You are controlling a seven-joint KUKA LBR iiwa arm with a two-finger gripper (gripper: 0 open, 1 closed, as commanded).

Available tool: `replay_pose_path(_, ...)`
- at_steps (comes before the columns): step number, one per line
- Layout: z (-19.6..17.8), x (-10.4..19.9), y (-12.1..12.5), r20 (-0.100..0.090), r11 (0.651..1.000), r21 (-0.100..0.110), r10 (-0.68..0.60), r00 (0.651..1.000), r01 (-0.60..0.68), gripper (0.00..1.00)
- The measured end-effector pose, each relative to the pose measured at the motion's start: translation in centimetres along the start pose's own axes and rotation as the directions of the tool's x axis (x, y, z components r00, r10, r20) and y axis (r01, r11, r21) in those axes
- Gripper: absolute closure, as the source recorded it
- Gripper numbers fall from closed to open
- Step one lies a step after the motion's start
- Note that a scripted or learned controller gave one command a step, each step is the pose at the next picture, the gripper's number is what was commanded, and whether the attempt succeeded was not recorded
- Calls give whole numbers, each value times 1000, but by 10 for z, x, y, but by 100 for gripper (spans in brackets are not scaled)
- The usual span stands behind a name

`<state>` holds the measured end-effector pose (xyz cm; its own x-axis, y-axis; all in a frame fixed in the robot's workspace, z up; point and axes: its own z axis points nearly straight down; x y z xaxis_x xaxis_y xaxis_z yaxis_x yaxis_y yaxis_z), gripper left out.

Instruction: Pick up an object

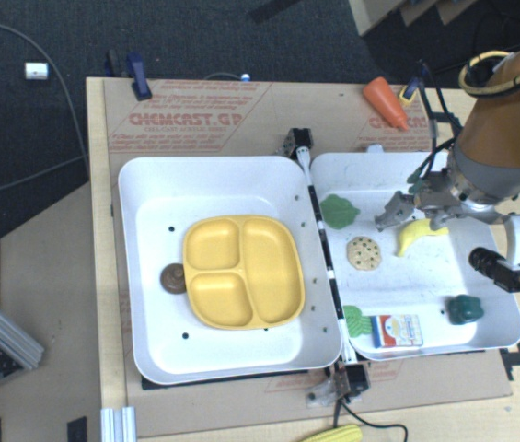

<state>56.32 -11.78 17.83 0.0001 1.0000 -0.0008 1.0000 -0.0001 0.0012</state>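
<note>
A small carton (397, 331) and a dark green object (466, 309) are lying along the near edge of the right bin (370, 168), with a cookie (364, 252) farther in. Beyond them the gripper (413, 217) is hovering, fingers spread apart and holding nothing, just above a banana (420, 236). A green leaf-shaped piece (339, 211) is sitting to its left.

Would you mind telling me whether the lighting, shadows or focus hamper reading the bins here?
Camera view: even, soft lighting; the white bins look bright, with no harsh glare; faint shadows under the yellow tray and end effector; focus slightly soft, so the carton print is unreadable.
</note>
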Motion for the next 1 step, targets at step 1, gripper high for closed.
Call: replay_pose_path(1,94,-39,-1,-1,1000,2,1,1000,-1,0)
